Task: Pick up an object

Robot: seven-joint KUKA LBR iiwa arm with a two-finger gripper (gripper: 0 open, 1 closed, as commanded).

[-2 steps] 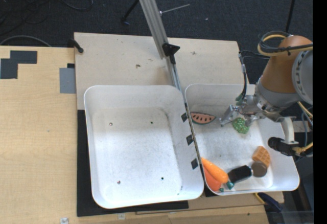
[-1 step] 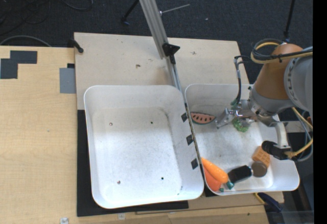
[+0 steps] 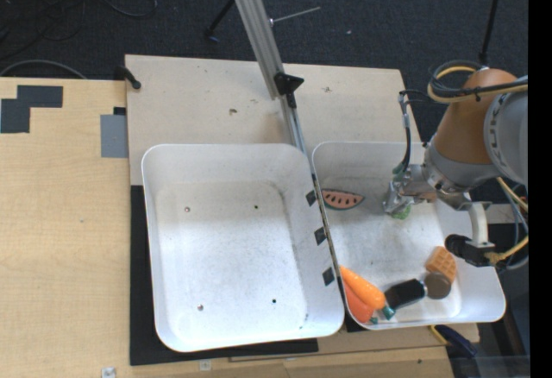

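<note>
My gripper [image 3: 398, 200] hangs low over the upper middle of the right bin [image 3: 483, 311], on the grey arm with its orange band [image 3: 466, 122]. A small greenish thing [image 3: 398, 211] sits right at the gripper's tip; whether it is held is unclear. A watermelon-slice toy [image 3: 342, 198] lies just left of the gripper. Along the bin's front lie an orange carrot [image 3: 360, 292], a black oblong object [image 3: 404, 292], a brown cylinder [image 3: 437, 285] and a tan waffle-like piece [image 3: 442, 261].
The left bin [image 3: 164, 186] stands beside the right one, with black clips [image 3: 319, 235] along the shared rim. A slanted aluminium rail [image 3: 259, 31] rises behind the bins. Cables [image 3: 483, 251] hang by the arm at the right.
</note>
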